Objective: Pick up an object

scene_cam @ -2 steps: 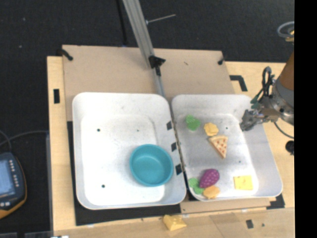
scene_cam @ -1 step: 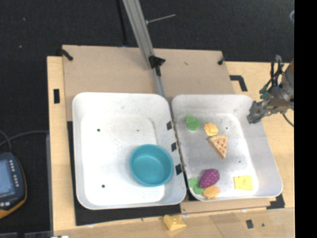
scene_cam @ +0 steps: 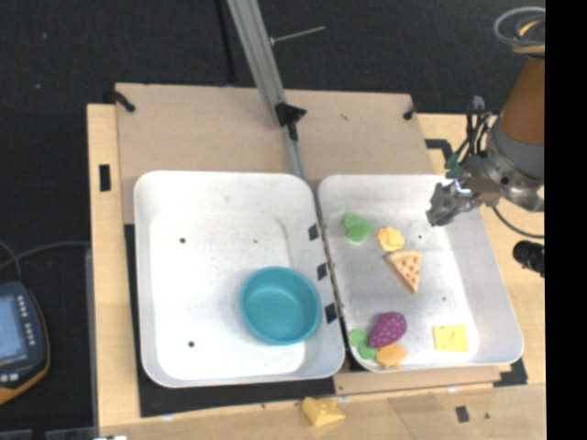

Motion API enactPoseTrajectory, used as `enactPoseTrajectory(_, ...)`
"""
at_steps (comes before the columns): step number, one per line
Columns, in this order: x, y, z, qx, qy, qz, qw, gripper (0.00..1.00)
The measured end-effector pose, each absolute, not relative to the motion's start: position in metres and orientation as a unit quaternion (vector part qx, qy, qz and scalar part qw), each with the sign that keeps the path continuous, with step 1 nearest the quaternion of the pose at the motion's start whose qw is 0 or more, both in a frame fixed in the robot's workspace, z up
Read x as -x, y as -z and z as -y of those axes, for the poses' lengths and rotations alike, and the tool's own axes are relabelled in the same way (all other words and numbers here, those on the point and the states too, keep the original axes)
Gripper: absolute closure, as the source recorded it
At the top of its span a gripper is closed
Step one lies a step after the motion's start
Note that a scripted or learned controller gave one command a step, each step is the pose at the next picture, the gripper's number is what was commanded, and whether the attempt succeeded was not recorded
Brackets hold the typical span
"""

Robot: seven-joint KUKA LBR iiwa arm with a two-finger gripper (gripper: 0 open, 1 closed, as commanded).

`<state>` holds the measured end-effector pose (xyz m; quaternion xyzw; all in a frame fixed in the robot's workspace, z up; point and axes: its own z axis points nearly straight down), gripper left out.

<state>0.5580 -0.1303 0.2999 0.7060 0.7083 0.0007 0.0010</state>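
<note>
My gripper (scene_cam: 442,208) hangs over the upper right part of the right bin (scene_cam: 486,255), reaching in from the right. Nothing shows between its fingers. Below and left of it lie a small yellow piece (scene_cam: 391,238), a pizza-slice wedge (scene_cam: 406,269) and a green piece (scene_cam: 356,227). Near the bin's front edge sit a purple grape bunch (scene_cam: 389,326), an orange piece (scene_cam: 392,355), another green piece (scene_cam: 363,341) and a flat yellow square (scene_cam: 449,337).
The left bin (scene_cam: 183,246) holds a teal bowl (scene_cam: 279,304). A yellow cheese-like wedge (scene_cam: 323,412) lies on the bench in front of the bins. A grey metal post (scene_cam: 261,62) rises behind the bins.
</note>
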Motion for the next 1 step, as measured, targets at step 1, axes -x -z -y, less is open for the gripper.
enactPoseTrajectory(1,-0.5654,-0.2907,0.0690,-0.705,-0.0008,-0.710,0.000,1.00)
